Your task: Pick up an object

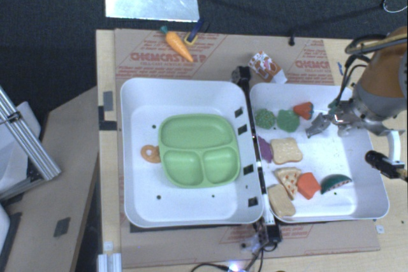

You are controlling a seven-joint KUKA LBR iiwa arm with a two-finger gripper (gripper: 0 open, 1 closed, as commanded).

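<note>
now the gripper (317,127) hovers low in the right bin (376,200) (jaw state unclear), approaching; next, descend onto the toast (286,150).

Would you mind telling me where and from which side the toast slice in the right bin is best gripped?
I would grip the toast slice across its two straighter side edges, coming straight down from above. It lies flat on the right bin floor, so only its rim offers purchase. The purple piece sits close on its left, so the end effector should probably close along the other axis.
</note>
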